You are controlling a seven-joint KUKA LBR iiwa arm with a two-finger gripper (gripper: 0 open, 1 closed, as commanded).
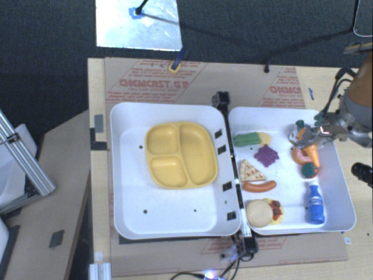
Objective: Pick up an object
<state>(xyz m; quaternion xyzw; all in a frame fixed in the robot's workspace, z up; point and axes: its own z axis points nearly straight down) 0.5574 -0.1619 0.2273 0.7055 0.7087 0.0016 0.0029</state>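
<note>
The right white bin (341,179) holds several toy foods: a green pickle (247,139), purple grapes (266,155), a pizza slice (250,171), a sausage (259,186), a burger (263,212) and a blue bottle (315,203). An orange carrot (313,155), a pink donut (301,155) and a small green piece (309,170) lie together near the bin's right side. My gripper (304,134) hangs low over the far right of this bin, just above the carrot and donut. Its metal tip hides part of a small orange and teal item (300,125).
The left white bin (125,156) holds a yellow divided plate (180,155). A black-clipped divider (228,156) runs between the two bins. The arm (358,107) comes in from the right above the bench edge. A shiny sheet (137,16) lies behind the bench.
</note>
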